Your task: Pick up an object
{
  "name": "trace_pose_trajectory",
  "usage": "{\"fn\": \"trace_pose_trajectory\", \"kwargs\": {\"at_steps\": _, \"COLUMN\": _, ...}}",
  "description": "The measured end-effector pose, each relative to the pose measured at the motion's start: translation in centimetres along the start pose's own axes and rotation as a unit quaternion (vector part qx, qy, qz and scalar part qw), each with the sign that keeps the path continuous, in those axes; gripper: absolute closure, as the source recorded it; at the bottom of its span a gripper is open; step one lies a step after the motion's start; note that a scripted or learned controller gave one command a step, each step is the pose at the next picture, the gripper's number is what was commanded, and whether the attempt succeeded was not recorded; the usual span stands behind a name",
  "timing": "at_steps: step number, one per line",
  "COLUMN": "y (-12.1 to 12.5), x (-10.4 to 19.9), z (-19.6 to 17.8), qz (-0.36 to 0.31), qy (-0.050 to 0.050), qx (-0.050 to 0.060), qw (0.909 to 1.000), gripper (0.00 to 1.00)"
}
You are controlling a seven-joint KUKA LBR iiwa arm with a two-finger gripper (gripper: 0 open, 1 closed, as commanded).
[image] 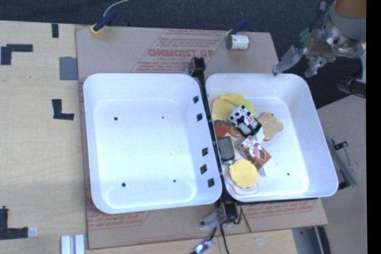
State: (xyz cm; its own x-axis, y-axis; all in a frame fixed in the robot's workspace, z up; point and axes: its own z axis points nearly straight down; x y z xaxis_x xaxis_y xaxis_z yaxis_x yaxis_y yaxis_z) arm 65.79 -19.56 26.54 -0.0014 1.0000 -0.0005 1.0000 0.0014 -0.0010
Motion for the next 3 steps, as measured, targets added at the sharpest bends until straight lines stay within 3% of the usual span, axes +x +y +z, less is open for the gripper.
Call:
{"fn": "trace_pose_trajectory", "kwargs": {"at_steps": 1, "y": -8.5, "x": 5.0, "z": 13.5, "qz": 0.000, "qy": 0.004, "qx": 0.010, "qw": 0.9999, "gripper": 0.00}}
{"fn": "trace_pose_trajectory", "kwargs": {"at_steps": 2, "y": -3.9, "x": -0.5, "z": 18.0, "qz": 0.000, "qy": 0.002, "qx": -0.001, "qw": 1.0000, "gripper": 0.00}}
{"fn": "trace_pose_trajectory", "kwargs": {"at_steps": 3, "y": -9.3, "x": 3.1, "z": 17.7, "qz": 0.000, "qy": -0.002, "qx": -0.005, "qw": 1.0000, "gripper": 0.00}}
